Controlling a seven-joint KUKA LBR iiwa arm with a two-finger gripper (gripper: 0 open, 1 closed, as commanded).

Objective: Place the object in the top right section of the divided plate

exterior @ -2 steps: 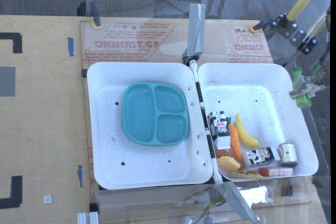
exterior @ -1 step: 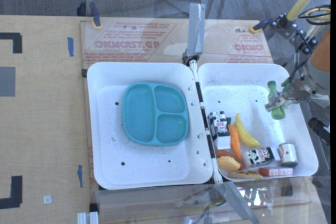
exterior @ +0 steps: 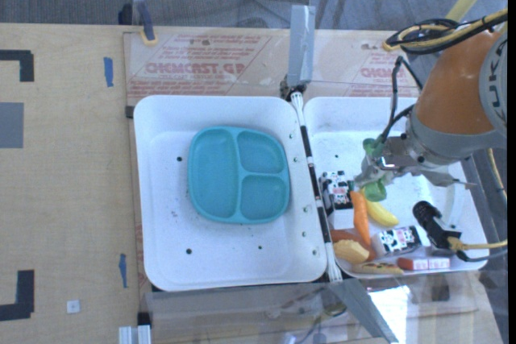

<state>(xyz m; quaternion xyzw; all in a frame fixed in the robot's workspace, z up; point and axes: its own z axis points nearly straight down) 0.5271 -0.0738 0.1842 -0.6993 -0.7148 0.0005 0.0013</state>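
The teal divided plate (exterior: 239, 175) lies in the left bin (exterior: 161, 238), well to the left of the gripper (exterior: 374, 172). In the right bin (exterior: 339, 121), a small black-and-white carton (exterior: 337, 191) stands just left of the gripper, and an orange carrot (exterior: 362, 220) lies below it. A green toy piece (exterior: 375, 190) sits right at the gripper's tip, partly hidden by it. Whether it is gripped, or how wide the gripper stands, cannot be told. A yellow banana (exterior: 383, 214) lies just below. Nearer the bin's lower edge is a black-and-white box (exterior: 397, 238), too small to identify.
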